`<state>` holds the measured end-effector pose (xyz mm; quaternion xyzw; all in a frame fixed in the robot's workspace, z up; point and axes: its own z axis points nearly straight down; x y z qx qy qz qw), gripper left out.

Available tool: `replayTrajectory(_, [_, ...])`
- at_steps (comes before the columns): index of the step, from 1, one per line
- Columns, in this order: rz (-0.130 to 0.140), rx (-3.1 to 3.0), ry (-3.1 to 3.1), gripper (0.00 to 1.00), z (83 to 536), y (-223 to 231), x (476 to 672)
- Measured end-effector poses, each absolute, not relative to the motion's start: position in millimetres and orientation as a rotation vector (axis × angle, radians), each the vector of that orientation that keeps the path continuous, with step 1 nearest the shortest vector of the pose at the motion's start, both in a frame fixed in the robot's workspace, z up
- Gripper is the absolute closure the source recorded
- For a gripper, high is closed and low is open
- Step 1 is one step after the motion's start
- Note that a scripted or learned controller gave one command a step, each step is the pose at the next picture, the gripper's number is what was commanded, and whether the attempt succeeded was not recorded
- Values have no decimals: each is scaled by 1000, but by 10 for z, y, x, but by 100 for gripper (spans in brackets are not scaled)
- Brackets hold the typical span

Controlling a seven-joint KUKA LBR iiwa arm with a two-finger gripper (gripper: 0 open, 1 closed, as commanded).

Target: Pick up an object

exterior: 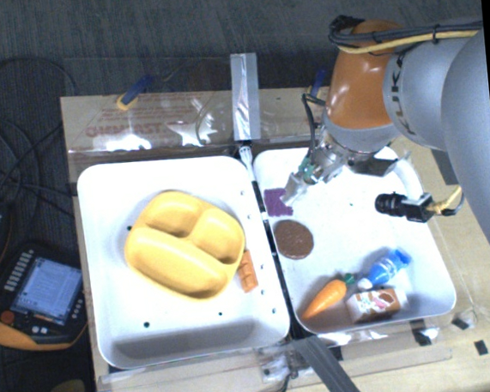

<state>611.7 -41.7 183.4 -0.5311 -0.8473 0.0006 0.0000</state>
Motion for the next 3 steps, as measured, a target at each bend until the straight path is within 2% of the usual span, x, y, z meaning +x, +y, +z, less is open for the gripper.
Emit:
replayTrajectory(1, [3, -1669, -2662, 0, 1833, -419, 6116])
replayTrajectory(2, [5, -1620, -2694, 0, 1930, -1006, 6125])
replayTrajectory(3, [3, -1609, -2696, 0, 1000, -1010, 5543])
